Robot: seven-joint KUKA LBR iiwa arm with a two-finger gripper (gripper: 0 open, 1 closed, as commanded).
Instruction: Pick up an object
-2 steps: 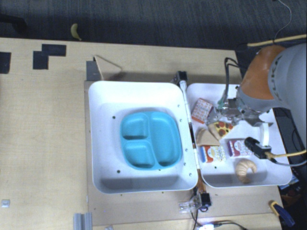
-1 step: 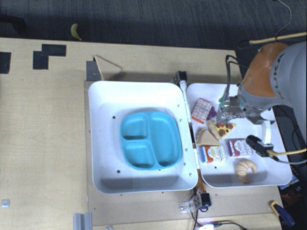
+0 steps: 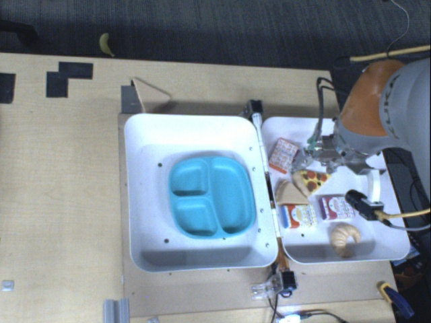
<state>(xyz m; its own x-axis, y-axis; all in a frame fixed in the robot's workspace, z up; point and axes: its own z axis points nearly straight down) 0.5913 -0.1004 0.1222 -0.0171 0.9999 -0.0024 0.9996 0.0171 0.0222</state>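
- The desk (image 3: pixel 60 180) carries 2 shallow white bins side by side.
- The left bin (image 3: pixel 145 180) holds 1 thing, a blue plate (image 3: pixel 210 195) with 3 compartments, lying flat near the bin's middle.
- The right bin (image 3: pixel 390 247) holds 6 small things, any of which could be picked up.
- A red and white packet (image 3: pixel 283 155) lies toward the bin's far left.
- A toy pizza slice (image 3: pixel 312 180) lies near the bin's middle, with a tan wedge (image 3: pixel 288 193) touching it on the left.
- A small white carton with red and blue print (image 3: pixel 299 216) lies just in front of the wedge, and a purple and white box (image 3: pixel 335 208) lies just beside it on the right.
- A toy croissant (image 3: pixel 345 238) sits near the front wall, apart from the boxes.
- The claw (image 3: pixel 315 159) hangs over the right bin, between the packet and the pizza slice and just above the slice.
- How far the claw is open cannot be told, and nothing is seen in its grip.
- All 6 things lie on the bin floor.
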